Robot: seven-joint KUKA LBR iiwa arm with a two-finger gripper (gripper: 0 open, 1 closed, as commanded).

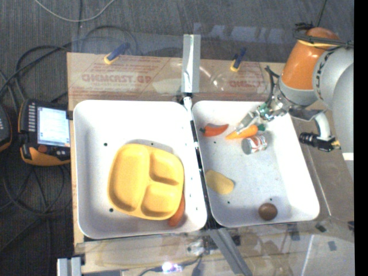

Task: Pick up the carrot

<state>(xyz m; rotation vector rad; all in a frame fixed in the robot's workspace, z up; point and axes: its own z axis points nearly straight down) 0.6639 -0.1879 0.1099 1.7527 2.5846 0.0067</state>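
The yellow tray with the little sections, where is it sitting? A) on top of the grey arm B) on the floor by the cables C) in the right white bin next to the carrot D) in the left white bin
D: the yellow tray lies inside the left bin, while the carrot is over in the right bin.

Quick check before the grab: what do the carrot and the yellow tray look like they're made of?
Carrot: probably moulded plastic toy food; even orange, smooth, faint sheen. The pincer is at its upper end.
Yellow tray: likely rigid moulded plastic; uniform colour, rounded compartment walls, soft gloss.
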